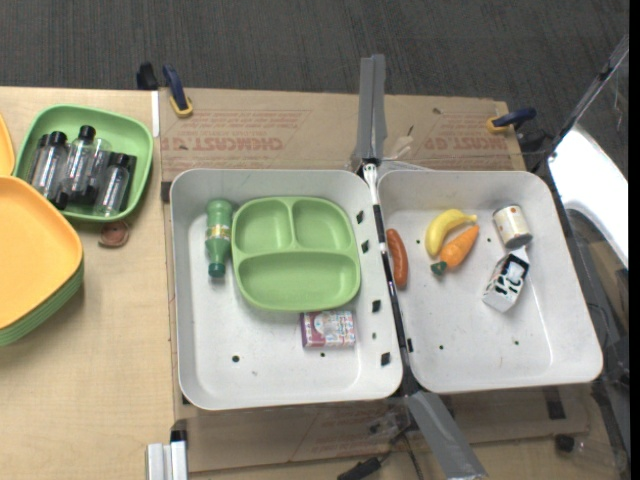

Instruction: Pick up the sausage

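Observation:
The sausage (pixel 398 257) is a reddish-brown link lying lengthwise along the left wall of the right bin (pixel 500 368), close to the divider between the two bins. Just to its right lie a yellow banana (pixel 447 228) and an orange carrot (pixel 458 248), a short gap away from it.
The right bin also holds a small can (pixel 511 225) and a black-and-white carton (pixel 506 282). In the left bin (pixel 270 378) sit a green divided plate (pixel 296 251), a green bottle (pixel 218 236) and a small pink packet (pixel 329 329). A green tray of bottles (pixel 84 164) and orange plates (pixel 35 263) rest at far left.

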You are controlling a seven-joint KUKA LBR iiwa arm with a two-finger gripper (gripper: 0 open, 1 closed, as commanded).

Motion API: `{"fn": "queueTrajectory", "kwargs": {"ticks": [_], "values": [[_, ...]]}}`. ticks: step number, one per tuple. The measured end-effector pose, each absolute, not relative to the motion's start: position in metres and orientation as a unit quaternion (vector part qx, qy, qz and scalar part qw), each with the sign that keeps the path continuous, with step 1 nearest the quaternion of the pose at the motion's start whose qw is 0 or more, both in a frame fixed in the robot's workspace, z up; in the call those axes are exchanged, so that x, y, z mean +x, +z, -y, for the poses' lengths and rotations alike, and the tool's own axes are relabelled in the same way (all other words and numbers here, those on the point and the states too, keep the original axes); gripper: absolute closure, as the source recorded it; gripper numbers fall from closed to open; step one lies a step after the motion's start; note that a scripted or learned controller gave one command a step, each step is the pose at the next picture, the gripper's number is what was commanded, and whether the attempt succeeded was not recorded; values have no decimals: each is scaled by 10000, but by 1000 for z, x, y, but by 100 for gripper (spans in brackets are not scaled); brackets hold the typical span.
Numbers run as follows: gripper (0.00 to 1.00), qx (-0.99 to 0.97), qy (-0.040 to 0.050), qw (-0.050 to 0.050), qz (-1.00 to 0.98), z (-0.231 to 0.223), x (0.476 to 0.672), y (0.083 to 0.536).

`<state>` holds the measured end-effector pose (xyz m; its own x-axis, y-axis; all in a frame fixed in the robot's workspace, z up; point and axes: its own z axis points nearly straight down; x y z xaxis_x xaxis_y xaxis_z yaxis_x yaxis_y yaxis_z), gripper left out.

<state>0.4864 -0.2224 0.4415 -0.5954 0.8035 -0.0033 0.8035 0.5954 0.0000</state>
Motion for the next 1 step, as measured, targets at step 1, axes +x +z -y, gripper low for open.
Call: {"fn": "queueTrajectory", "kwargs": {"ticks": [1], "values": [[100, 2457, -4, 9, -9693, 222, 479, 442]]}}
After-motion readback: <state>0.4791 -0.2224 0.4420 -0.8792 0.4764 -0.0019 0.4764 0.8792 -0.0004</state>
